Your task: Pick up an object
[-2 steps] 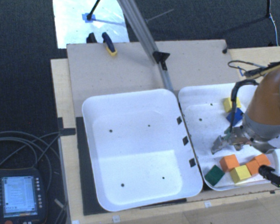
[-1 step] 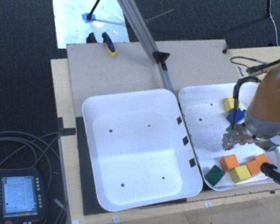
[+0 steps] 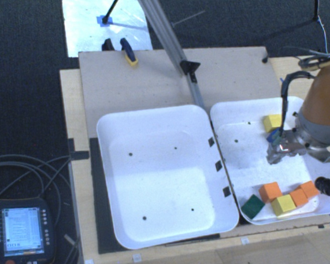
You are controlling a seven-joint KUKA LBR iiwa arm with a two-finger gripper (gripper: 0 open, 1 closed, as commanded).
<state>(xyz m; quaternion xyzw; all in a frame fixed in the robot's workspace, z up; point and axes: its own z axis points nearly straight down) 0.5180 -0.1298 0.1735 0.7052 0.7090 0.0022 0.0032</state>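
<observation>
In the right bin point(image 3: 237, 133) lie several blocks. A yellow block point(image 3: 271, 122) sits near its far right side, with a bit of blue showing just below it. Along the near edge rest a green block point(image 3: 253, 206), an orange block point(image 3: 269, 191), a yellow block point(image 3: 283, 205) and two more orange blocks point(image 3: 304, 193). My gripper point(image 3: 278, 149) hangs over the right part of this bin, just below the far yellow block. The grey and orange arm point(image 3: 325, 107) covers the bin's right side.
The left bin point(image 3: 157, 175) stands beside the right one, with black clips point(image 3: 219, 165) along the shared rim. A metal pole point(image 3: 167, 35) slants across the back. A teach pendant point(image 3: 21, 232) with cables lies on the floor at the left.
</observation>
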